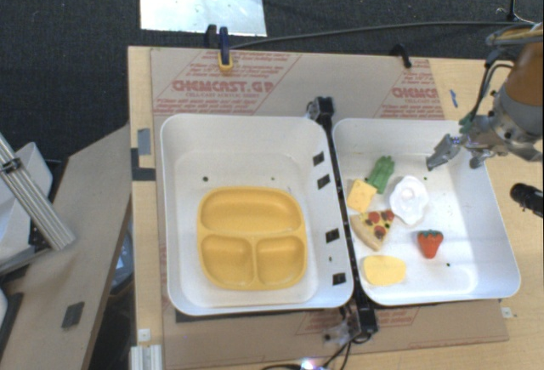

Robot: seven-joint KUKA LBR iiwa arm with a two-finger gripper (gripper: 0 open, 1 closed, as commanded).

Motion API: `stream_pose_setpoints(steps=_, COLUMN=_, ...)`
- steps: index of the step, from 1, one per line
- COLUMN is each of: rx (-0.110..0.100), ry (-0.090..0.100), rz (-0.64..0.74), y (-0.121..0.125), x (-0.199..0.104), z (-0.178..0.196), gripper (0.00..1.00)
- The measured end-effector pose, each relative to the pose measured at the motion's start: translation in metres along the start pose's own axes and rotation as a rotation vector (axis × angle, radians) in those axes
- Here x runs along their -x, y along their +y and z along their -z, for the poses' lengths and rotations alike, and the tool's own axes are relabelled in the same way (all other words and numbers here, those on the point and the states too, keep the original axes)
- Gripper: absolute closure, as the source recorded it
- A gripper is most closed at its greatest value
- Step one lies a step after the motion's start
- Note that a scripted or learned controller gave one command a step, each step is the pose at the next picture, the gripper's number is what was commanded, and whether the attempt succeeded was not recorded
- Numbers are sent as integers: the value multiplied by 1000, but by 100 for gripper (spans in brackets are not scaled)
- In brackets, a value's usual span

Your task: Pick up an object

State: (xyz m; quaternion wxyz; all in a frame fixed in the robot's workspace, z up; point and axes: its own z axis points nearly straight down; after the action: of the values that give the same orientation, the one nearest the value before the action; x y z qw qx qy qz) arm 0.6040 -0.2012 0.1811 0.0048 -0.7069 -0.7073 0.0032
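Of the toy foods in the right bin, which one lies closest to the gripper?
The white fried egg. It lies just below-left of the gripper, closer than the green vegetable, cheese, pizza slice and strawberry.

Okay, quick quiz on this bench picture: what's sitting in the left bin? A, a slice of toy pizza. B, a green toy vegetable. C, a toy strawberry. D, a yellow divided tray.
D: the yellow divided tray lies alone in the left bin, while the toy strawberry, pizza slice and green toy all lie in the right bin.
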Motion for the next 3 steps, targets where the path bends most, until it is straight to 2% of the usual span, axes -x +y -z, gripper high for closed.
stream_pose_setpoints(steps=1, rx=13, ry=-3, rz=3, y=3, x=-1, z=8, gripper=0)
stream_pose_setpoints(steps=2, rx=11, ry=-3, rz=2, y=5, x=1, z=-33, gripper=0)
stream_pose_setpoints(steps=3, rx=11, ry=-2, rz=2, y=5, x=-1, z=-95, gripper=0)
